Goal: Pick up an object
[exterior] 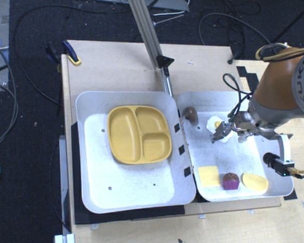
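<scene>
In the right bin (pixel 253 103) lie a brown rounded object (pixel 191 115) at the back left, a white and yellow egg-like piece (pixel 214 123), a pale yellow square slice (pixel 209 176), a purple and brown cupcake-like piece (pixel 230 180) and a pale yellow oval piece (pixel 255 182). My gripper (pixel 224 132) hangs low over the bin's middle, right beside the egg-like piece. The arm's orange band (pixel 278 87) rises to its right.
The left bin (pixel 96 186) holds a yellow divided plate (pixel 140 134). A metal pole (pixel 148 30) slants from the top down to the gap between the bins. Cables and black floor lie around the bench.
</scene>
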You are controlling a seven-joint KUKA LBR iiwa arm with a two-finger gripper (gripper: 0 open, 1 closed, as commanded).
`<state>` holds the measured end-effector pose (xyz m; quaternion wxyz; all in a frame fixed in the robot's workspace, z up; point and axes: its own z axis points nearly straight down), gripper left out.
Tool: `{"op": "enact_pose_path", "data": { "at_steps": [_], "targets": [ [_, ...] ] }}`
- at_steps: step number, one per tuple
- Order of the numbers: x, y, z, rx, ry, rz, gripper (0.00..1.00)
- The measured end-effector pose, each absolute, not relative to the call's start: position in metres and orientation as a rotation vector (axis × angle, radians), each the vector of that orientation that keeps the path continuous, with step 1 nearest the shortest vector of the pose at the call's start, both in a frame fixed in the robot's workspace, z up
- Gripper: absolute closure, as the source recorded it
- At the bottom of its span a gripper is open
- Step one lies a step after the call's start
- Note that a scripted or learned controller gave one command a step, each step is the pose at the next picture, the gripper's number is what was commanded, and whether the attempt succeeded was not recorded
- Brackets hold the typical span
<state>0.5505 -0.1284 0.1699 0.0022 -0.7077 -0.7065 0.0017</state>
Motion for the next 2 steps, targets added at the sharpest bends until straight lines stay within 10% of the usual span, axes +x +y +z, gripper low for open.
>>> {"op": "enact_pose_path", "data": {
  "at_steps": [1, 2],
  "targets": [
    [0.549, -0.123, 0.125, -2.219, -2.218, 0.004, 0.00],
    [0.551, -0.123, 0.138, -2.225, -2.220, 0.000, 1.00]
  ]
}}
